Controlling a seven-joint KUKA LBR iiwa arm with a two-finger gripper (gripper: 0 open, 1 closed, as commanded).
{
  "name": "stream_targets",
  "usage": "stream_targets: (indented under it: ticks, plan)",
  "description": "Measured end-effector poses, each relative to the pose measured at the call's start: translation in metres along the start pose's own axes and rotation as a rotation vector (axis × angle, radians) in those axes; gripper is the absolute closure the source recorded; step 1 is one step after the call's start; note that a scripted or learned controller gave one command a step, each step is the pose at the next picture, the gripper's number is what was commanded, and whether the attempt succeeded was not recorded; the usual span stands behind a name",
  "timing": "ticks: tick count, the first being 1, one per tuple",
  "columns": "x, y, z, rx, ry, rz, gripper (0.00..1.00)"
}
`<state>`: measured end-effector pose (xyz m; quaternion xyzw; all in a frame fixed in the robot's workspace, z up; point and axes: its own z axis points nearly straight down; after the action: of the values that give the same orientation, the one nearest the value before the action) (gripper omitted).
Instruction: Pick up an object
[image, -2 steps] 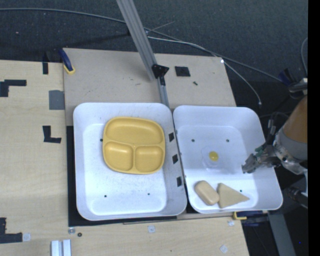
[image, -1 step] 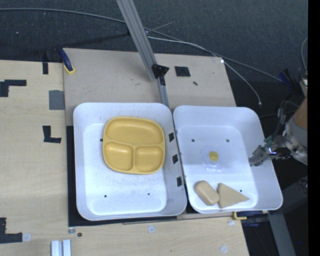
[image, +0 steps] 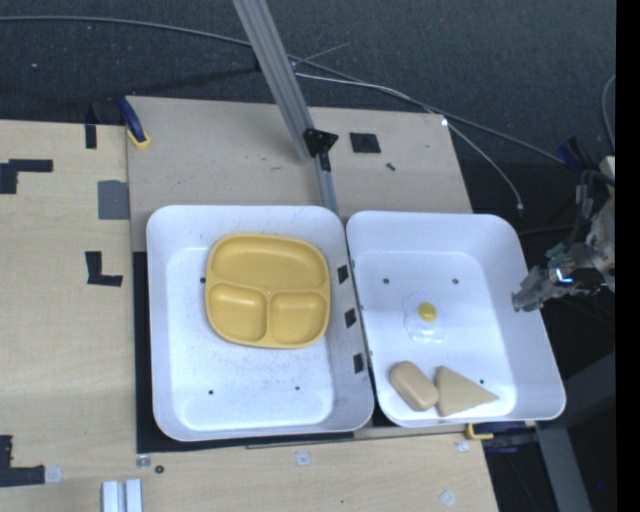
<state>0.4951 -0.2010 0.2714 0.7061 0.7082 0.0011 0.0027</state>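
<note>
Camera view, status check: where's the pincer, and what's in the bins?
Pincer at right bin's outer rim, holding nothing visible. Right bin: small yellow piece, tan oval, tan wedge. Left bin: yellow divided plate. Nothing blocking.

No text, label, brand, number or sign could be read anywhere. The black marks on the bench (image: 60, 300) at the left were plain patches, carrying no letters.

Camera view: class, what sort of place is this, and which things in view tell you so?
Probably a robotics lab bench: two white bins side by side holding toy-like items such as a yellow divided plate, a gripper at the right, and loose cables.
</note>
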Motion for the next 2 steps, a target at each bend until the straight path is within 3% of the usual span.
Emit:
stream_targets:
  ticks: [2]
  plan:
    - [0.1, 0.028, 0.011, 0.006, 0.004, -0.004, 1.0]
